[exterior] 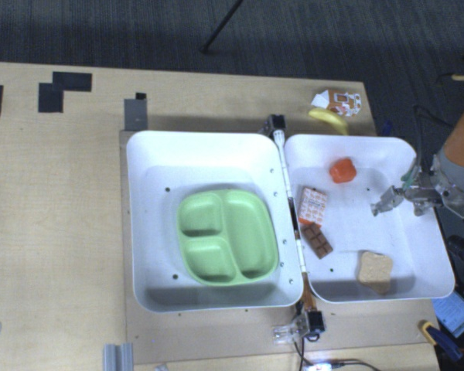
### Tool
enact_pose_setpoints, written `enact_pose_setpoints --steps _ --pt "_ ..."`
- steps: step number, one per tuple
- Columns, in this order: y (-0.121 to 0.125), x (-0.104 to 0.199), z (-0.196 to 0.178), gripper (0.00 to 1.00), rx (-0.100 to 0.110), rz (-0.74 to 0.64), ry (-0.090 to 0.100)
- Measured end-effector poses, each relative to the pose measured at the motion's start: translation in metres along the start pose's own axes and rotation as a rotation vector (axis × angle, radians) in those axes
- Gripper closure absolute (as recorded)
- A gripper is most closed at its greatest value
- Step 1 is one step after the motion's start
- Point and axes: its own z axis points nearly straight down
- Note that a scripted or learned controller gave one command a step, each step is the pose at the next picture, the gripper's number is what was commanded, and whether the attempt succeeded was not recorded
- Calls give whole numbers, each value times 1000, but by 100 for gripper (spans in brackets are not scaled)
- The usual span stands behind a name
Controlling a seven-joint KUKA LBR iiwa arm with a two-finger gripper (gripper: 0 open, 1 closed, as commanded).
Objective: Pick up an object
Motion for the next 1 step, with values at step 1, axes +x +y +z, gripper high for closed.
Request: enact_pose_setpoints --steps 1 --pt "3 31 56 0 -2 -1 -1"
